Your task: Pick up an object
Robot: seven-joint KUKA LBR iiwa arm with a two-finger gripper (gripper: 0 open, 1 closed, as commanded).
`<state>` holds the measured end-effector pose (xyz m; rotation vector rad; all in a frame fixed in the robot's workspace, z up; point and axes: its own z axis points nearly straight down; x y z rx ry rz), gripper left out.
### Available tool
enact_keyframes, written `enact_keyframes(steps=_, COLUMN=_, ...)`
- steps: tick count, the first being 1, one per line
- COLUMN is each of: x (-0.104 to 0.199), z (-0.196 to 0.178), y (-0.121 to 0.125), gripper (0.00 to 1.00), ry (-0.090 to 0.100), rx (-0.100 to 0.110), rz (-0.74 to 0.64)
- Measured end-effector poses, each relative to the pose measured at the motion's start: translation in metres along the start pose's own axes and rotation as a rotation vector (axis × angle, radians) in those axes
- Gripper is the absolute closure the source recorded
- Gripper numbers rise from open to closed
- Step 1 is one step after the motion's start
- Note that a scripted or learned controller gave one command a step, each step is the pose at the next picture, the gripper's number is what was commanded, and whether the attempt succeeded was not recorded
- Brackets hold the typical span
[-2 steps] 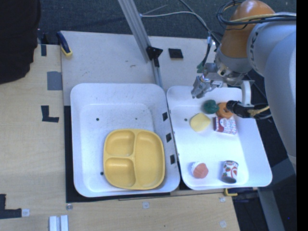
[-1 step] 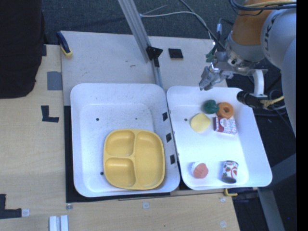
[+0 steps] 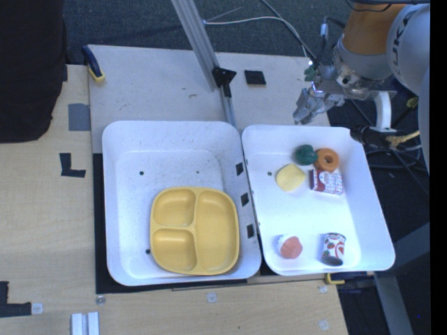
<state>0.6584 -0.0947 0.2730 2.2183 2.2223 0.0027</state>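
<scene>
gripper (image 3: 305, 112) above right bin (image 3: 363, 187)

Even overhead light is falling on the worktop (image 3: 160, 82), and the picture is looking slightly soft.

The two white bins are reading brightest, with the right bin (image 3: 363, 187) nearly washing out along its rim, while the left bin (image 3: 126, 187) is showing speckled grain on its floor. Shadows are lying short and soft: a thin dark line is sitting under the yellow tray (image 3: 195, 230) inside the left bin. Beyond the left bin's far and left sides the scene is dropping to near black. The arm's orange band (image 3: 380, 19) is showing a mild sheen, and the end effector (image 3: 307, 107) below it is looking blurred.
</scene>
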Motion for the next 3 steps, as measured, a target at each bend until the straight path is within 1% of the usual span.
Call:
enact_keyframes(steps=1, x=0.059, z=0.008, y=-0.010, gripper=1.00, ry=0.001, rx=0.005, rz=-0.004)
enact_keyframes(steps=2, x=0.114, z=0.009, y=-0.007, gripper=1.00, ry=0.001, rx=0.003, rz=-0.005)
enact_keyframes(steps=3, x=0.161, z=0.015, y=-0.012, gripper=1.00, ry=0.001, rx=0.005, rz=-0.004)
